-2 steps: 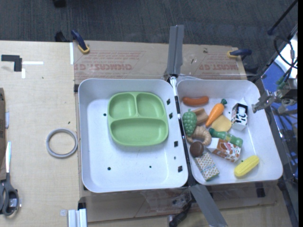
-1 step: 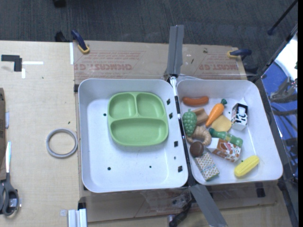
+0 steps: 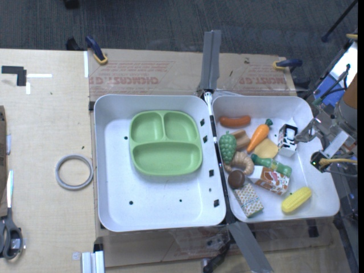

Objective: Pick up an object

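At the right bin's (image 3: pixel 318 110) right rim the end effector (image 3: pixel 310 134) hovers, grip unreadable, approach underway; next it must descend onto the toys, the small white box (image 3: pixel 288 139) nearest.

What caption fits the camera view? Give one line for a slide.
Gripper hovers over the right bin of toy food beside a carrot; a green divided plate sits in the left bin.
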Available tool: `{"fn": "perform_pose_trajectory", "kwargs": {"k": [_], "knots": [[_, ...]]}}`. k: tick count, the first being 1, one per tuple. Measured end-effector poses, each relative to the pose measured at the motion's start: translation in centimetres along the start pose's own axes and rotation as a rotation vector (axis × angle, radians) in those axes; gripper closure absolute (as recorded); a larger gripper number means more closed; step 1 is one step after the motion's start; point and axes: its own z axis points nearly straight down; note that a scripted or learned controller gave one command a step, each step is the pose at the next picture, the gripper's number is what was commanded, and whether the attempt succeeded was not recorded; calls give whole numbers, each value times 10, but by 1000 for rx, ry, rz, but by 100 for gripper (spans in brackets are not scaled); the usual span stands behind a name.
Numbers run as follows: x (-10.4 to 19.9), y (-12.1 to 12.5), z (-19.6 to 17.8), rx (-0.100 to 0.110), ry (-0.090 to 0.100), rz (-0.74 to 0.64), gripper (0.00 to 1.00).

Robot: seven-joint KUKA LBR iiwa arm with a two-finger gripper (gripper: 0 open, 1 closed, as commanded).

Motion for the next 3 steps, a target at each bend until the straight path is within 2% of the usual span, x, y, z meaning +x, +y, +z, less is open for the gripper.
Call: {"fn": "perform_pose_trajectory", "kwargs": {"k": [1, 2, 3], "knots": [[-21, -8, 81, -8, 5, -283, 0], [-23, -6, 70, -14, 3, -280, 100], [-23, -6, 70, -13, 3, -280, 0]]}}
